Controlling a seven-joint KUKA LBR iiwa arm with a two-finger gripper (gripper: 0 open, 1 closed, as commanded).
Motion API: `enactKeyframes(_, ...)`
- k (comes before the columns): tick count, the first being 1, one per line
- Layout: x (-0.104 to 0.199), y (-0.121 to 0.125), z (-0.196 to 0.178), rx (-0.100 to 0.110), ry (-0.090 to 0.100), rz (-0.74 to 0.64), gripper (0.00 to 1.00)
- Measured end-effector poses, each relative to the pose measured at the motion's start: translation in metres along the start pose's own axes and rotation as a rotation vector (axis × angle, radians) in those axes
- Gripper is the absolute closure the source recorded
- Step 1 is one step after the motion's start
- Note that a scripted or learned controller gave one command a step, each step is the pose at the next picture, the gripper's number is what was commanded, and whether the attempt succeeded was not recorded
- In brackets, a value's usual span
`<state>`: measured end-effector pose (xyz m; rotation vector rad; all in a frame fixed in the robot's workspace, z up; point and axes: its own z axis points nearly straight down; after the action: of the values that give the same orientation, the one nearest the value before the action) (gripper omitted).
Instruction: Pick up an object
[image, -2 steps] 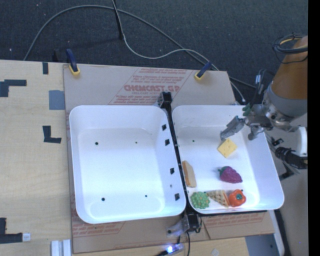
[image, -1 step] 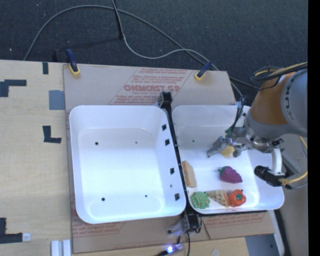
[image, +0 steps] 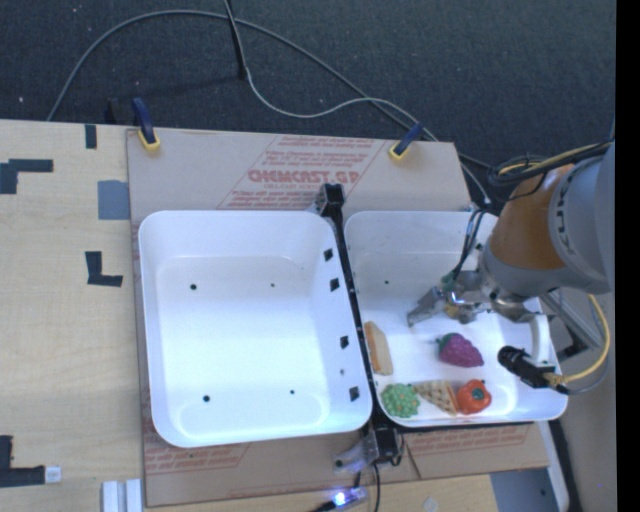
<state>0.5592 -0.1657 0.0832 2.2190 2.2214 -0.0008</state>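
The right bin (image: 400, 235) holds several toy foods. A tan bread stick (image: 378, 347) lies by the bin's left wall. A purple grape bunch (image: 459, 349) sits mid-bin. Along the near wall are a green broccoli-like piece (image: 400, 400), a tan wedge (image: 434, 393) and a red-orange pepper (image: 473, 396). My gripper (image: 443, 313) is over the right bin, just above and left of the grapes. Its fingers are spread open with bare bin floor between them.
The left bin (image: 240, 330) stands beside the right one, with a black divider clip line (image: 345, 300) between them. Both rest on a cardboard sheet (image: 300, 170) held by clamps. The arm's grey and orange body (image: 545, 235) overhangs the right bin's right edge.
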Motion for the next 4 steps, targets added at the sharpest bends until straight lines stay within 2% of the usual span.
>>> enactKeyframes(1, 0.016, -0.047, -0.004, -0.007, -0.003, 0.000, 0.00)
enactKeyframes(2, 0.014, -0.047, -0.014, -0.006, -0.004, 0.001, 1.00)
enactKeyframes(3, 0.104, -0.020, -0.107, -0.007, 0.004, -0.010, 1.00)
enactKeyframes(4, 0.064, 0.028, -0.052, 0.004, -0.001, 0.002, 1.00)
